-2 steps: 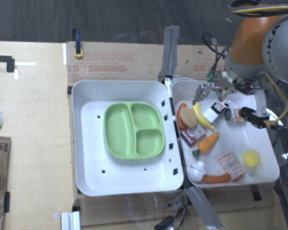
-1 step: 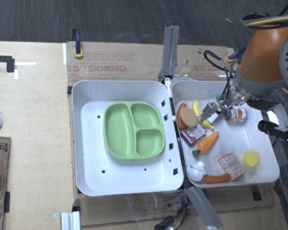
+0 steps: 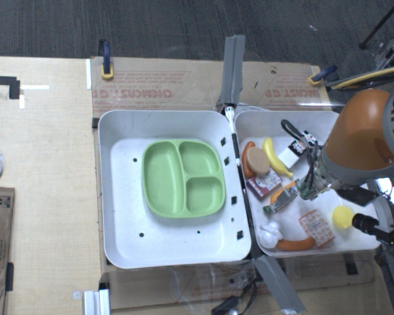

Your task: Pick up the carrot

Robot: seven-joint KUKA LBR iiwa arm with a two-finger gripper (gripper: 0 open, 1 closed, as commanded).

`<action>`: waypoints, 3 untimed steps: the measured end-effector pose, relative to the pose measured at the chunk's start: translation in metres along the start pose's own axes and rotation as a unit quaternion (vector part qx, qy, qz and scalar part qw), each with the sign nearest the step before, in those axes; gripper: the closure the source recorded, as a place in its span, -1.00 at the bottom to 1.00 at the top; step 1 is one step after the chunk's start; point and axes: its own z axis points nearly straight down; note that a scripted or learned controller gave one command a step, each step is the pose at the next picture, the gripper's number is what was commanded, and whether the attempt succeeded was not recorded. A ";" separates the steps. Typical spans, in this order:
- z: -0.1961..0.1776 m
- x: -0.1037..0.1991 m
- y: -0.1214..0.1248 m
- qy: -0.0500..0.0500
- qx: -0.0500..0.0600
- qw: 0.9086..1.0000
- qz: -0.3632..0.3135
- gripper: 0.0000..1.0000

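Camera view, wooden bench (image 3: 46, 241) (dark floor (image 3: 151, 12))

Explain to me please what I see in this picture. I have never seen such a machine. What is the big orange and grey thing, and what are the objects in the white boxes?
The picture comes from one camera fixed above a bench, looking down at a slant. The orange and grey shape on the right is a robot arm; it reaches over the right bin. At its end is a gripper with two fingers, low among the objects. Whether it holds anything cannot be told from here.

The left bin holds a green divided plate. The right bin holds small toy foods: a banana, a yellow ball-like object, a long orange piece near the front wall, probably the carrot, and some packets.
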 end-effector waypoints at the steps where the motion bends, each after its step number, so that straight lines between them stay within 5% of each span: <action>1: 0.035 -0.054 0.046 -0.001 -0.001 0.992 -0.123 -1.00; 2: 0.026 -0.055 0.045 -0.002 -0.003 0.993 -0.120 1.00; 3: -0.064 0.021 0.024 -0.001 0.000 1.000 0.015 1.00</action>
